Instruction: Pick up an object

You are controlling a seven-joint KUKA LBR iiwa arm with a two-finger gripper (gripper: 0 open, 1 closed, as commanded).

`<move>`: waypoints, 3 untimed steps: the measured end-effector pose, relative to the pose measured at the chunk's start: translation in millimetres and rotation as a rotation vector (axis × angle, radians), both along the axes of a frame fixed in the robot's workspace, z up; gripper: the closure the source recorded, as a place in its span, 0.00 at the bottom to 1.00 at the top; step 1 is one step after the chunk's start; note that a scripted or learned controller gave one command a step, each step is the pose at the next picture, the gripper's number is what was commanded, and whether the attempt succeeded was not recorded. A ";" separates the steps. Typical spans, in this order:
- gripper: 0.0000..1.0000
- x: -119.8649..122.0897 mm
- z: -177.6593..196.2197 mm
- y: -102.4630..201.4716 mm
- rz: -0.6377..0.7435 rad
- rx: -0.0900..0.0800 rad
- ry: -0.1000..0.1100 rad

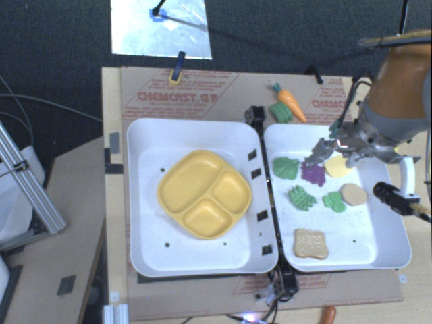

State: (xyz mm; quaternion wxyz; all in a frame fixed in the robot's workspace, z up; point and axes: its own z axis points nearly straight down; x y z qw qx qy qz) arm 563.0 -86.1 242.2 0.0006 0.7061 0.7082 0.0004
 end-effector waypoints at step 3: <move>1.00 -34.6 289.2 114.6 0.008 0.000 -0.006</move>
